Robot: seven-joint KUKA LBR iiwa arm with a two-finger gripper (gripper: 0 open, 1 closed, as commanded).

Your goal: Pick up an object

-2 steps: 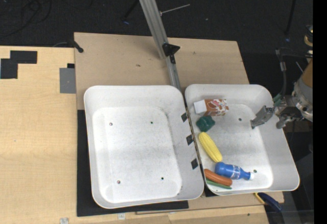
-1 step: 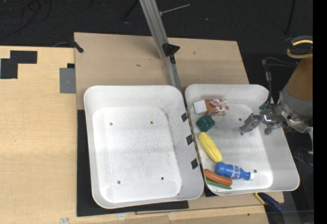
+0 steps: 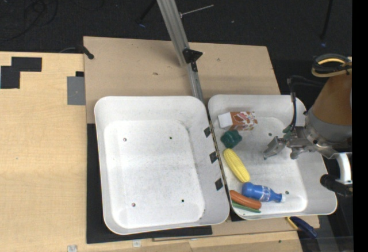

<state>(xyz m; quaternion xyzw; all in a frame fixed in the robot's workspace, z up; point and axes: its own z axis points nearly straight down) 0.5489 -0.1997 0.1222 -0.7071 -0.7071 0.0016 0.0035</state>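
The right bin (image 3: 270, 102) holds several objects. A small carton with a white cap (image 3: 238, 120) lies near its back. A dark green piece (image 3: 231, 139) sits just below the carton. A yellow corn cob (image 3: 236, 165) lies along the bin's left side. A blue bottle (image 3: 261, 193) and an orange carrot-like piece (image 3: 245, 201) rest near the front edge. My gripper (image 3: 282, 147) hangs over the right half of this bin, right of the corn. Its fingers stand spread apart with nothing between them.
The left bin (image 3: 150, 164) lies beside the right one, a divider with black clips between them. A metal rail (image 3: 172, 21) slants up from the bins' back junction. The arm's orange band (image 3: 336, 104) and grey body cover the right bin's right edge.
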